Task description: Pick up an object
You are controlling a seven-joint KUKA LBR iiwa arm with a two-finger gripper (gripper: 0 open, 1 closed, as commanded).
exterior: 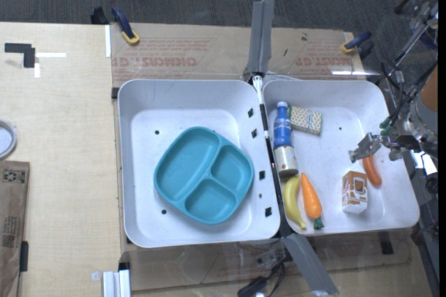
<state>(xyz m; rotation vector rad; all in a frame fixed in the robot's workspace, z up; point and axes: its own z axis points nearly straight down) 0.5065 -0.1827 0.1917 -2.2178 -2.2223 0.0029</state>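
The arm is reaching in low from the right over the right bin, its gripper hanging near the bin's right wall with the fingers spread apart and gripping nothing. Just below the fingertips, a small orange sausage-shaped piece is lying tilted on the bin floor, beside a little white and orange carton. It is looking smooth, rounded and unmarked.

Left bin: holds a blue plate (three compartments).
Bench: tape roll and brown packet at left edge.
Cardboard: behind bins, held by clamps.
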